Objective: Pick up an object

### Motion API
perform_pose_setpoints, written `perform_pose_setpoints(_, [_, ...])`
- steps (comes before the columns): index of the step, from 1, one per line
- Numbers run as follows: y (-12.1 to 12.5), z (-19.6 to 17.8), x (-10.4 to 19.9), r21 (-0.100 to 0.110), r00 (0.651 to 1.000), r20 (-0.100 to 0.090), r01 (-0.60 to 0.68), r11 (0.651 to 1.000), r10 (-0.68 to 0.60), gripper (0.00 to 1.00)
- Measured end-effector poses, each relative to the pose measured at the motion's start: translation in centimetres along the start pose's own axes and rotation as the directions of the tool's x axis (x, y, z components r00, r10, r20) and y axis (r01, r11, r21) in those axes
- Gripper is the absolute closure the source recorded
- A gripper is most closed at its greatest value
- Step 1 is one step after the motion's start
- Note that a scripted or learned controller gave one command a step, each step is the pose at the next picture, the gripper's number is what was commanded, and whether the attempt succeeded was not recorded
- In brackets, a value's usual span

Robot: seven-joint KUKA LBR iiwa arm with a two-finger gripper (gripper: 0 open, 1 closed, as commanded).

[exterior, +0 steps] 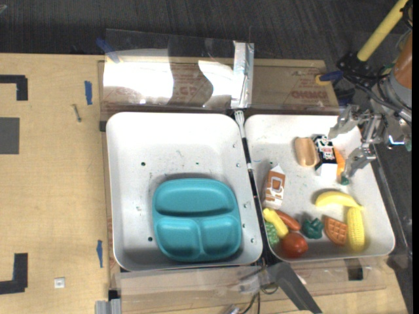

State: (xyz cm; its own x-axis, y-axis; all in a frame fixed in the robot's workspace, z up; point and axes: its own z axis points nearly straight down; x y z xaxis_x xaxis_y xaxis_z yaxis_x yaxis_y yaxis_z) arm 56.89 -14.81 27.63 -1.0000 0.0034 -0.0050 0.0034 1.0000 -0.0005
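Note:
My gripper (pixel 338 154) reaches into the right bin (pixel 386 208) from the upper right, and its two metal fingers (pixel 360 150) stand apart, open. Between and just beneath them lie a small black-and-white carton (pixel 324 150) and an orange carrot (pixel 340 165); whether either finger touches them I cannot tell. A tan bun (pixel 304 151) lies just left of the carton. Nearer the front are a banana (pixel 337 199), a corn cob (pixel 355 227), a waffle (pixel 335 230), a green pepper (pixel 313 227), a tomato (pixel 294 243) and a brown-and-white carton (pixel 275 185).
The left bin (pixel 131 142) holds a teal divided tray (pixel 196 218) toward its front. A ridge (pixel 247 169) separates the two bins. Cardboard and clear plastic stand behind them. A yellow bar (pixel 386 21) and black cables sit at the upper right near the arm.

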Motion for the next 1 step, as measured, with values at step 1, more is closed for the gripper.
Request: perform_pose_setpoints(1, [-3.75,7.86,5.37,-0.001,1.000,-0.007,0.025,1.000,-0.026,0.00])
